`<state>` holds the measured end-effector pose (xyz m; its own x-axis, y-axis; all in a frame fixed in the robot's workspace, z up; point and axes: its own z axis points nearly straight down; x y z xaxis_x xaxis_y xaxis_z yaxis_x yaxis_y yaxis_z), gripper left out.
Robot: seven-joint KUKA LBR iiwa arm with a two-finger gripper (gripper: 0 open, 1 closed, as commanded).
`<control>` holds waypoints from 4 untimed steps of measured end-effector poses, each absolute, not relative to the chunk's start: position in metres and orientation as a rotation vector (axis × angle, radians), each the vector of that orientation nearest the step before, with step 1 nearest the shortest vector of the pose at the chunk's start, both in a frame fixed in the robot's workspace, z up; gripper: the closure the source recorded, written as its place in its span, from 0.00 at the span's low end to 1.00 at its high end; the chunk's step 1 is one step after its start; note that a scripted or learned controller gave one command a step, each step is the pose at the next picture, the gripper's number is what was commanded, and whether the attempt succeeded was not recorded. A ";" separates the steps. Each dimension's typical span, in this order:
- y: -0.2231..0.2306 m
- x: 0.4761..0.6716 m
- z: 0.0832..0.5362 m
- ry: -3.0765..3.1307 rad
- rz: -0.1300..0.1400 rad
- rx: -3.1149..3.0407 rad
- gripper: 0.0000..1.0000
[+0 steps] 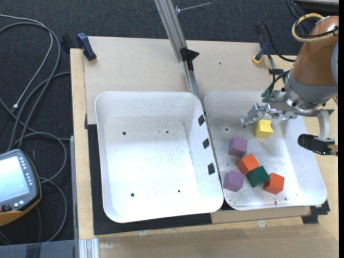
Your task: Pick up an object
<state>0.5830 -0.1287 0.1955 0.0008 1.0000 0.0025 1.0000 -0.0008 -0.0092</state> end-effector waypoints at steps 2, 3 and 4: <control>-0.093 0.551 0.100 -2.216 0.004 -2.220 0.00; -0.092 0.553 0.110 -2.221 -0.003 -2.220 1.00; -0.085 0.549 0.099 -2.220 0.002 -2.219 1.00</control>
<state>0.5485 -0.0850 0.0992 -0.0008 1.0000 0.0013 1.0000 0.0008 -0.0027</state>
